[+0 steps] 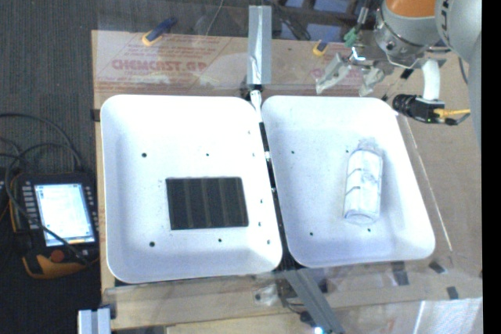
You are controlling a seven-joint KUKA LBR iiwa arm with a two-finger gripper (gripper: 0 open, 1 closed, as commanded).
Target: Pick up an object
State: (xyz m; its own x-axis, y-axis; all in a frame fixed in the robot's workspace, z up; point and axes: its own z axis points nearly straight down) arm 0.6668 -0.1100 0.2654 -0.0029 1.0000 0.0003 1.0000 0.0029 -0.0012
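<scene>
Bottle (364, 185), clear plastic with a white label, lies on its side toward the outer wall of the right bin (313, 129). From my screen I see the gripper (350, 79) hovering over that bin's far rim, well apart from the bottle, fingers spread wide with nothing between them. A dark ridged panel (207, 202) rests in the left bin (141, 129).

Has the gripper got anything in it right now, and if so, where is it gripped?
Nothing is held. The gripper hangs open above the right bin's far rim, and the white bottle lies untouched in that bin.
</scene>
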